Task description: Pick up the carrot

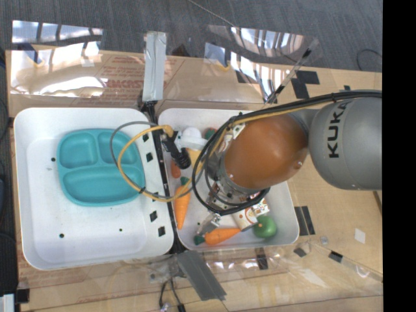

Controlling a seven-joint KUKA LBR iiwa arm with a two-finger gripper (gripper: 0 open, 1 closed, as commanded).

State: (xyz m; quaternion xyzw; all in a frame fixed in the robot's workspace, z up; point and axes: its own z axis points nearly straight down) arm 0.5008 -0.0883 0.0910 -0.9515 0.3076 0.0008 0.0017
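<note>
Two orange carrot-like pieces lie in the right bin [286, 203]. One carrot [182, 207] lies lengthwise along the bin's left wall. The other carrot [221, 236] lies flat by the front wall, with a green tip at its left end. My gripper [227, 218] hangs below the orange wrist band, just above the front carrot and right of the other one. The wrist hides much of the gripper, and I see nothing held in it.
A teal divided plate [97, 168] sits in the left bin [39, 226]. In the right bin there is a green fruit [265, 227] at the front right, and a white item [191, 136], a yellow piece [194, 156] and a small orange piece [175, 171] at the back left. A yellow cable [123, 174] loops over the divider.
</note>
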